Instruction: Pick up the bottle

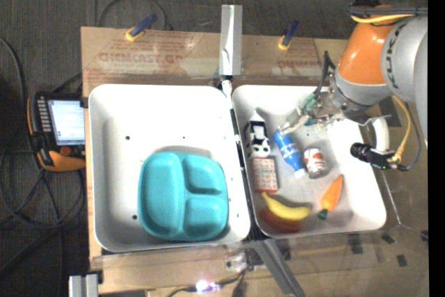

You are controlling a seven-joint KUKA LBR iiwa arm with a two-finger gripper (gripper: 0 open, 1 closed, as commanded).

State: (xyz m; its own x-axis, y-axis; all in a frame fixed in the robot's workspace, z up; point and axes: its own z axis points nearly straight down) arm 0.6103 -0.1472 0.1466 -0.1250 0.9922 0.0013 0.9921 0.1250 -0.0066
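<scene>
Dark carpet strewn with cables surrounds the desk (174,55), where, nearest the camera, a banana (285,206) and carrot (332,195) lie at the front of the right bin (361,219), while a teal divided plate (184,195) sits in the left bin (111,115). Mid-bin, the bottle (288,149), blue-labelled, lies on its side between a flat carton (263,174) and a small can (315,161), all crowded together. Farther back, the tool (316,110) hovers just beyond the bottle's cap end, and I cannot tell how far open it is or whether it grips anything; a descent there risks clipping the can or sliding off the bottle's rounded side.

Tray (183,195) in left bin (111,108) — bottle (287,149) (beside can (315,161)) in right bin (361,209).
</scene>
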